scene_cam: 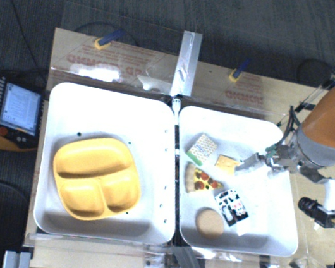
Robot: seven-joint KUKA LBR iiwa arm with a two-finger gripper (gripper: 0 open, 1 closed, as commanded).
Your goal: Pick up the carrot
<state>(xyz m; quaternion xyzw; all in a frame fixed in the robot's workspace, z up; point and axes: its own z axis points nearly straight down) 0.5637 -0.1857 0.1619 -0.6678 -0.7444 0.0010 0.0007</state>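
From the camera view above the bench, the gripper (pixel 247 165) hangs low over the right bin (pixel 276 242), its tip just beside a small yellow wedge (pixel 226 164). Whether it is released or clenched cannot be told at this angle, and nothing is visibly caught in it.

I cannot pick out the carrot with any certainty. The nearest candidate is a flat pale piece (pixel 203 181) with orange and red bits on it, lying left of and below the gripper. Around it sit a checked block (pixel 203 147), a black-and-white toy (pixel 232 207) and a round tan disc (pixel 208 222). The left bin (pixel 56 110) holds a yellow divided plate (pixel 97 177), well apart from the arm.

The main risk is closing on the wrong thing. The tip is nearest the yellow wedge, so a grasp from here would likely take or nudge that instead. The things in the right bin also lie close together, so a descent could catch two at once or push one against its neighbour. A flat, low piece may also slip out as the gripper closes and leave it with nothing.
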